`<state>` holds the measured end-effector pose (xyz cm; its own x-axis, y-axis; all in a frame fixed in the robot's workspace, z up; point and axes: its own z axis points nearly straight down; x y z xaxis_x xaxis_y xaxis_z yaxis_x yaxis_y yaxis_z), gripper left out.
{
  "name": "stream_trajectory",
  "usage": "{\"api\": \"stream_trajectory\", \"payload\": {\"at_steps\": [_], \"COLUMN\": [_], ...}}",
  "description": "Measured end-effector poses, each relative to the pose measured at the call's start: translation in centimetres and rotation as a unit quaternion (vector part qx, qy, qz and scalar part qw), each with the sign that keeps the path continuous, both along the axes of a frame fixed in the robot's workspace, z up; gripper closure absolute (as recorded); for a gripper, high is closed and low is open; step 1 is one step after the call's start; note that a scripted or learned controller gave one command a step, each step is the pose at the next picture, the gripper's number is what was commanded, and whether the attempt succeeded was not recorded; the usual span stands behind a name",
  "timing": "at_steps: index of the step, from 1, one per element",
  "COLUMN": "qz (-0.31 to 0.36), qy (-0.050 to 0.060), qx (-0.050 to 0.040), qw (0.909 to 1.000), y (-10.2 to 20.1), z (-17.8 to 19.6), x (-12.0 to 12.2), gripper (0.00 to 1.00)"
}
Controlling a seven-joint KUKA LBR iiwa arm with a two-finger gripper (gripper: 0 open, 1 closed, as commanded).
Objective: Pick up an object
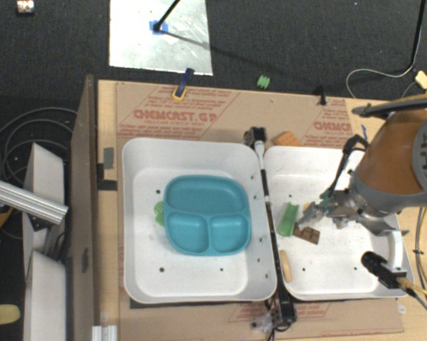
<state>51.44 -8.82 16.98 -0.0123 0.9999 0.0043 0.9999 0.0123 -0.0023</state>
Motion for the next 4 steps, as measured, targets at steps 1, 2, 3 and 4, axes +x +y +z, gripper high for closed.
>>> {"api": "stream_trajectory", "payload": {"at_steps": [1, 2, 3, 4], "qz": [-0.004, -0.006, -0.006, -0.004], "qy": [-0.007, -0.005, -0.004, -0.001], "qx": [-0.0019, -0.0024, -0.0037, -0.0018], "qw": [1.0, 1.0, 1.0, 1.0], "y": [-1.1, -1.9, -6.2, -3.5], "z": [-8.2, -8.2, -8.4, -8.6], "x": [6.4, 2.8, 6.8, 4.8], "gripper": [0.0, 0.0, 0.0, 0.0]}}
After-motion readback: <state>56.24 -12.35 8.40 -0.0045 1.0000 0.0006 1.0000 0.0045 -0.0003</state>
